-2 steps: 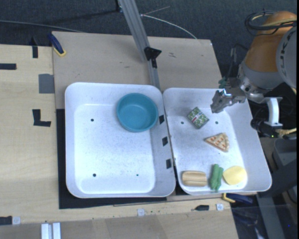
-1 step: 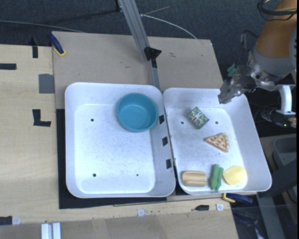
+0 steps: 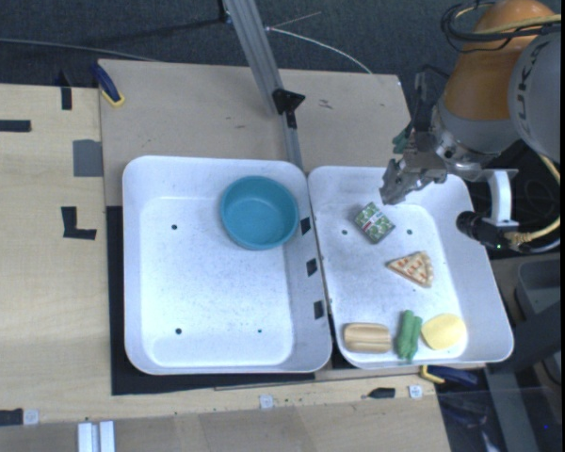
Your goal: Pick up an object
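My gripper [image 3: 395,194] hangs over the far part of the right bin [image 3: 344,191], its tips just up and right of a small green-and-white packet [image 3: 373,222]. Nothing shows between its tips. Below the packet lies a pizza-slice toy [image 3: 411,268]. Along the bin's near edge rest a hot-dog bun [image 3: 366,337], a green pickle-like piece [image 3: 409,334] and a yellow round piece [image 3: 443,330].
A blue bowl [image 3: 258,212] stands at the far side of the left bin [image 3: 169,281]. A grey metal pole [image 3: 264,64] slants down to the gap between the bins. The arm's orange band and grey body [image 3: 494,73] fill the upper right.
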`<state>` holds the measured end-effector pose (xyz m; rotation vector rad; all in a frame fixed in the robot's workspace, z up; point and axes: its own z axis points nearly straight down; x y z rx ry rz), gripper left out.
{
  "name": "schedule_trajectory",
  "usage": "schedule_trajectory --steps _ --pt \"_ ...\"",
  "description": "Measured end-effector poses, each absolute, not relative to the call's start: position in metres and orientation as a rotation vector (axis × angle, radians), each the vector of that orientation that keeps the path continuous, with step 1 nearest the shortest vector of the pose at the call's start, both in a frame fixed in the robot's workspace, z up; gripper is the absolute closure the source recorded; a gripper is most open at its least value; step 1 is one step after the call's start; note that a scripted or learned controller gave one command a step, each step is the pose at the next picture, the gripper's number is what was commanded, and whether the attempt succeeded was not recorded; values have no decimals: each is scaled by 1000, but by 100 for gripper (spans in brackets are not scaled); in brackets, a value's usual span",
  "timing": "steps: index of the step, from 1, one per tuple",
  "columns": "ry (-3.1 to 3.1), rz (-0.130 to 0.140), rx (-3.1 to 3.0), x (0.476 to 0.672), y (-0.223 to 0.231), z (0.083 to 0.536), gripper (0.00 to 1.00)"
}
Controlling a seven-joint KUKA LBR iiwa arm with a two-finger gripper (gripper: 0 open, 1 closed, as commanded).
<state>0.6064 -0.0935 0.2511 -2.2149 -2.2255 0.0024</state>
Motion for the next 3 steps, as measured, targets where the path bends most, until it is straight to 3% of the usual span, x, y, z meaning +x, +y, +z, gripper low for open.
schedule_trajectory --steps 3 --pt "-2228 2 -2210 609 68 239 100"
